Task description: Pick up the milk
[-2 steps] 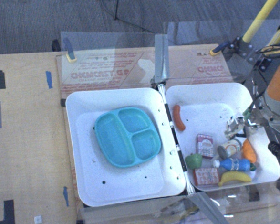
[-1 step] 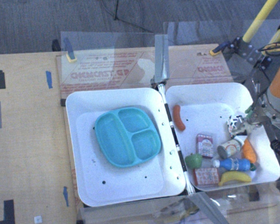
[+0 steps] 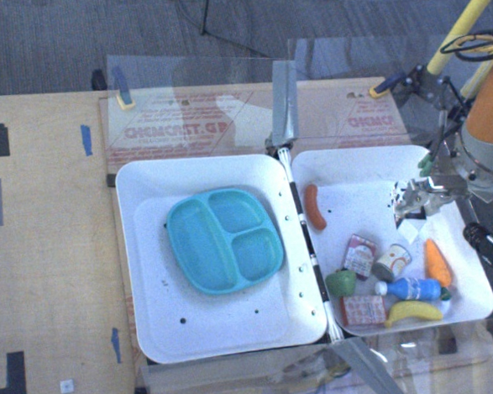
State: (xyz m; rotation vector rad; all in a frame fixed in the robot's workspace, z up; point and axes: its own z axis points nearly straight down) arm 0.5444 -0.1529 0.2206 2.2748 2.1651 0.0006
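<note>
The milk (image 3: 360, 255), a small pink and white carton, lies tilted in the right bin (image 3: 356, 169), near its middle. My gripper (image 3: 401, 206) hangs over the same bin, up and to the right of the carton and apart from it. Its fingers (image 3: 398, 218) stand open with nothing between them. The grey arm with its orange band (image 3: 485, 112) comes in from the right edge.
Around the milk lie a sausage (image 3: 314, 206), a can (image 3: 392, 263), a carrot (image 3: 437, 263), a green fruit (image 3: 342, 282), a blue bottle (image 3: 414, 289), a banana (image 3: 413, 311) and a red box (image 3: 363, 310). The left bin (image 3: 142, 267) holds a teal divided plate (image 3: 224, 241).
</note>
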